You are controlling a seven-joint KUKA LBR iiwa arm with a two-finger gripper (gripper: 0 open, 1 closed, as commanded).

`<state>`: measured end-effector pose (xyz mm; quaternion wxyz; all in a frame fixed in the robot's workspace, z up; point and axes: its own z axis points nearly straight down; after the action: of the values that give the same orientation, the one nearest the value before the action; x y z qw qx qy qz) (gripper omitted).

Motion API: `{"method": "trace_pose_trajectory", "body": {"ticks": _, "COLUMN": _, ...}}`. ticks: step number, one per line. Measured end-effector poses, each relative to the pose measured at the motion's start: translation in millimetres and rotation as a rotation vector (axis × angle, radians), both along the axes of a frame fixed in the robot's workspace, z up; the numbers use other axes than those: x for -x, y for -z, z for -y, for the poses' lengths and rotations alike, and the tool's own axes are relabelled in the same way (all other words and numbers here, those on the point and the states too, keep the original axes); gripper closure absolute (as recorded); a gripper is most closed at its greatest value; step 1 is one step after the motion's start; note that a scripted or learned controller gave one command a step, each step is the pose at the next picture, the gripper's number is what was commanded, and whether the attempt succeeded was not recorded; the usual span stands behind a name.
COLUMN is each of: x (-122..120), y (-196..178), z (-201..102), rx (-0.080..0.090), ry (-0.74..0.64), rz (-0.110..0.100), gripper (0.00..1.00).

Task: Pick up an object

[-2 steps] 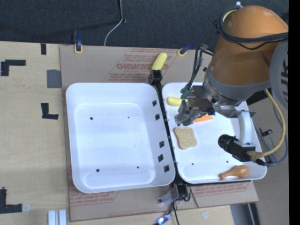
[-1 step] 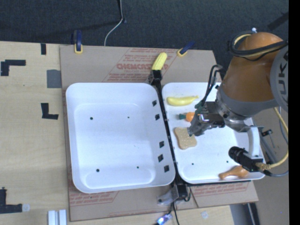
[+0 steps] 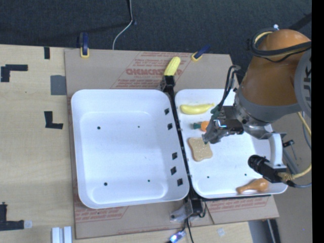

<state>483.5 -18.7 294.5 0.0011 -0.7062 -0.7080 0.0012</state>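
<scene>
1. Two shallow white bins, smooth and glossy, with rounded corners, side by side on a brown cardboard sheet printed in red: left bin [image 3: 121, 146], right bin [image 3: 230, 178].
2. Between them, a dark divider strip [image 3: 175, 135] with small black clips along it, capped at the far end by a yellow-handled clamp [image 3: 171, 68].
3. In the right bin, near the far edge: a banana [image 3: 196, 108], yellow, smooth, gently curved, lying flat.
4. Just nearer, a small orange piece [image 3: 204, 126], rounded, partly covered by the gripper; next to it a tiny dark green bit [image 3: 195, 126], too small to identify.
5. Near the divider, a slice of toast [image 3: 200, 149], tan, flat, squarish with soft corners and a rough-looking surface.
6. At the near right corner, a tan-orange item shaped like a drumstick [image 3: 253, 187], bulbous at one end and narrow at the other, lying against the bin's rim.
7. Above the right bin's right half: the arm's grey body and large orange band [image 3: 276, 65], with black cables looping around, hiding part of the bin floor.
8. Gripper [image 3: 214, 130]: dark, low over the right bin, between the orange piece and the toast, right at the toast's far edge; contact unclear. Fingers apart or together: cannot tell from this angle. Nothing seen clamped.
</scene>
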Motion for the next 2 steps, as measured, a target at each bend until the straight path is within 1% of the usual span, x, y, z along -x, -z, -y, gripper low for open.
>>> {"method": "trace_pose_trajectory", "body": {"ticks": 2, "x": 0.0, "y": -18.6, "z": -1.0, "rx": 0.000, "ry": -0.003, "rz": -0.004, "gripper": 1.00}}
